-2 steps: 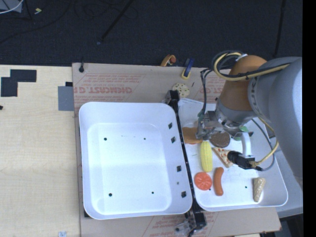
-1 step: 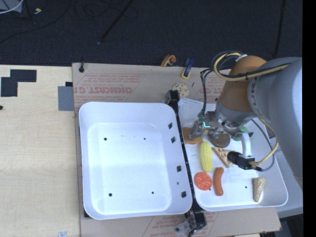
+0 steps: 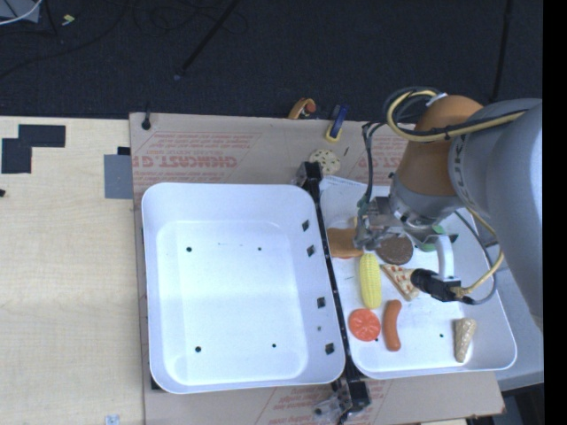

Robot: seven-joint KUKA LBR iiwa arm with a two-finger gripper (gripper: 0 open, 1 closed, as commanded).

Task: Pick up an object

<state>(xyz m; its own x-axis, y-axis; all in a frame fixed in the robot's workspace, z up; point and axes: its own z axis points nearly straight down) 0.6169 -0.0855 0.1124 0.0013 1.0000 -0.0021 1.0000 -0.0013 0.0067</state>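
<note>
Hand (image 3: pixel 376 237) hung low over toy food along the right bin's (image 3: pixel 496 348) left wall; its grip state could not be told.
Corn cob (image 3: pixel 369 280) there looked light, stiff, slippery; best pinched across its middle.

The 2 shallow white plastic bins (image 3: pixel 168 237) look smooth and faintly glossy. They sit on a matt brown cardboard sheet (image 3: pixel 221 149) with red print, over a pale wood-grain bench top (image 3: pixel 62 308). The grey arm casing (image 3: pixel 514 175) has a smooth satin finish.
</note>
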